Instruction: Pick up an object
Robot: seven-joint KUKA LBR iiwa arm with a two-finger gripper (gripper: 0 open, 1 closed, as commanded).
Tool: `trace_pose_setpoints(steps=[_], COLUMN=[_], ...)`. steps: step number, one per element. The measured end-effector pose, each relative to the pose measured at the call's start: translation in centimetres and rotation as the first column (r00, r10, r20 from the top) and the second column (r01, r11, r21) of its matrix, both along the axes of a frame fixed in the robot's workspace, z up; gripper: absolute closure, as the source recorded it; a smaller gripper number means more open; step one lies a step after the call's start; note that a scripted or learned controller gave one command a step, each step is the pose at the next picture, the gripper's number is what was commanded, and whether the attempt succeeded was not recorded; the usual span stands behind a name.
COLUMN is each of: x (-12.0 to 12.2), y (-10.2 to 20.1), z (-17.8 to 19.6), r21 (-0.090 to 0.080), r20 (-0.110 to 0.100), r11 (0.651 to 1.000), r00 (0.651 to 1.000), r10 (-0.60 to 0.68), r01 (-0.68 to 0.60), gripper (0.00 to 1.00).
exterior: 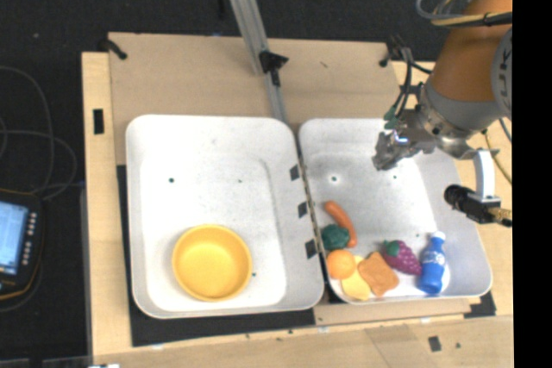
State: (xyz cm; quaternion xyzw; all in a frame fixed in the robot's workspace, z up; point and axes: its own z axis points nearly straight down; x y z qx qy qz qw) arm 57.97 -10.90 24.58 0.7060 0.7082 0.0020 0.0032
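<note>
My gripper (385, 153) hangs over the far part of the right bin (345, 146), well above and behind the objects. Nothing shows between its fingers. Along the near side of that bin lie a toy carrot (337, 215), a green vegetable (337, 235), an orange fruit (340, 263), a tan bread-like slice (378, 272), a bunch of purple grapes (402, 256) and a small blue bottle (433, 263). A yellow piece (354, 288) peeks out under the orange and the slice. A yellow bowl (211, 261) rests in the left bin (207, 151).
A metal pole (246, 13) slants up from the back edge between the two bins. A black fitting (470, 202) on the arm juts over the right bin's right rim. A tablet (13, 241) lies off the bench at the left.
</note>
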Motion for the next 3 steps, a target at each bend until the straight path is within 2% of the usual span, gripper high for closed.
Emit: trace_pose_setpoints(steps=[1, 3], x=[2.4, 5.0], y=[5.0, 14.2], z=[0.9, 1.4], r21=[0.003, 0.003], r20=[-0.004, -0.005], r11=[1.000, 1.000], r00=[1.000, 1.000], r10=[0.004, 0.004], r01=[-0.004, -0.004], gripper=[1.00, 1.00])
